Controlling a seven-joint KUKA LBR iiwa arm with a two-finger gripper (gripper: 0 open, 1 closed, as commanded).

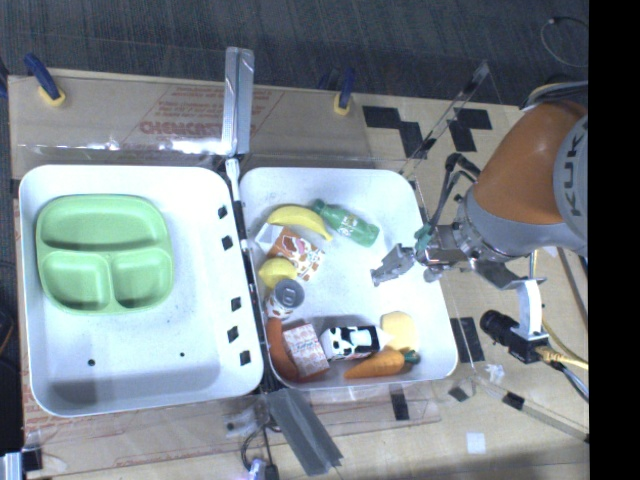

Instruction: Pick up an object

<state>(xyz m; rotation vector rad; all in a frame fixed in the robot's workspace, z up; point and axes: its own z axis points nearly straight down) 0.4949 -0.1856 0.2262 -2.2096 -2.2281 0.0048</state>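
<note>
The worktop is brown board with red print and black patches, clipped down by blue clamps along its far edge, and dark carpet lies beyond it. Two shallow white bins sit side by side on it, with a grey bar standing up at their shared far corner.

The end effector hangs over the right part of the right bin, reaching in from the grey and orange arm. Whether it is spread or pressed together cannot be told, and nothing shows between its tips.

To its left lies a banana, long axis running left to right with a slight curve. Just above and left of the end effector a green bottle lies on its side, slanting from upper left to lower right. Further left sit a printed packet, a yellow fruit and a small grey can. Below the end effector, along the bin's near wall, lie a carrot pointing left, a pale yellow block, a black and white toy and a boxed snack.

Far to the left, the left bin holds a green divided tray.
</note>
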